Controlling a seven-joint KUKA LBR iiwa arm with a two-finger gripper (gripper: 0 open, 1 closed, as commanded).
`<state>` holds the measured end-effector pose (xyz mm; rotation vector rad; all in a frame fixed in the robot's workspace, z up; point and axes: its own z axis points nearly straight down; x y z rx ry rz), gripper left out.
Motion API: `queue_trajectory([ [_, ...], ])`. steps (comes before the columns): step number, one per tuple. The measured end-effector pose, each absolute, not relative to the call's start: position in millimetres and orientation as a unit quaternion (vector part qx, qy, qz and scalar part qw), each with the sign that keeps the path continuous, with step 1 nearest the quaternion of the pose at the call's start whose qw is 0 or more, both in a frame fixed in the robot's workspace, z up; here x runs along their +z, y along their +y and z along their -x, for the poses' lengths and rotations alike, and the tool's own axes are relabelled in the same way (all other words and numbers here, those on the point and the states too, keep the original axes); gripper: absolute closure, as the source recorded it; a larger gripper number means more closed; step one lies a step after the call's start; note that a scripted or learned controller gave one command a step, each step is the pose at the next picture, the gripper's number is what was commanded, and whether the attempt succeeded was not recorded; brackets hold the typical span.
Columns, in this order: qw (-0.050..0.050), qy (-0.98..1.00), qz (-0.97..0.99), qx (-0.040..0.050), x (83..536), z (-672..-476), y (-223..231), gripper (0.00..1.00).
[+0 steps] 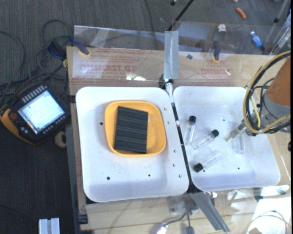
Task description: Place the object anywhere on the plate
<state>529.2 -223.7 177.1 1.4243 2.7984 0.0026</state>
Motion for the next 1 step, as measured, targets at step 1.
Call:
queue_trajectory([
  [1,0.001,0.891,-0.454,0.0008,177.1,-529.3,-223.6,0.00],
])
